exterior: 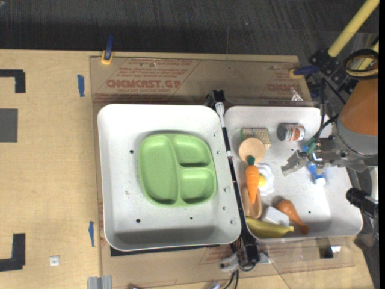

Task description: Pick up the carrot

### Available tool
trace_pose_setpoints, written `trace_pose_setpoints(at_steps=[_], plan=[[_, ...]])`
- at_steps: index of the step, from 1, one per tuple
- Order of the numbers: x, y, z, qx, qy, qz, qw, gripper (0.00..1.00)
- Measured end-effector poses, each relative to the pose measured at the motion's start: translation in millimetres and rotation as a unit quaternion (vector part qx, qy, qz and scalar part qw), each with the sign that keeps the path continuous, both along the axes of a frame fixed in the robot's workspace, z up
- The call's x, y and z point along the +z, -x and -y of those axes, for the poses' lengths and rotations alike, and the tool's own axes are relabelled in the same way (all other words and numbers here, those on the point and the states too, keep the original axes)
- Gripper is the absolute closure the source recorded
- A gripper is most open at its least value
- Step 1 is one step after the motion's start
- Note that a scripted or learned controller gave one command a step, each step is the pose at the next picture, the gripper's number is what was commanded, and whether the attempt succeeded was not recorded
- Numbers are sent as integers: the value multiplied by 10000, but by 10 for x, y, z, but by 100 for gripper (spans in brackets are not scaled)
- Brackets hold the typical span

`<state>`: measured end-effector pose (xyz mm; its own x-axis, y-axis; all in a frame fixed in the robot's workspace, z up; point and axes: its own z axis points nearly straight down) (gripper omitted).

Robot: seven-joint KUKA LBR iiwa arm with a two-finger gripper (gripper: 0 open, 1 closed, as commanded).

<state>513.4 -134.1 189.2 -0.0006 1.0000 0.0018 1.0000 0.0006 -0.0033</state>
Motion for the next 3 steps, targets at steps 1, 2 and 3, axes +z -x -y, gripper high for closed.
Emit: trace_pose_setpoints(at_steps=[1, 2, 3], plan=[[-941, 290, -264, 388, 19, 51, 9992, 0], [-996, 286, -355, -1104, 35, 111, 9938, 0], [-997, 325, -309, 1254, 36, 35, 9921, 0]])
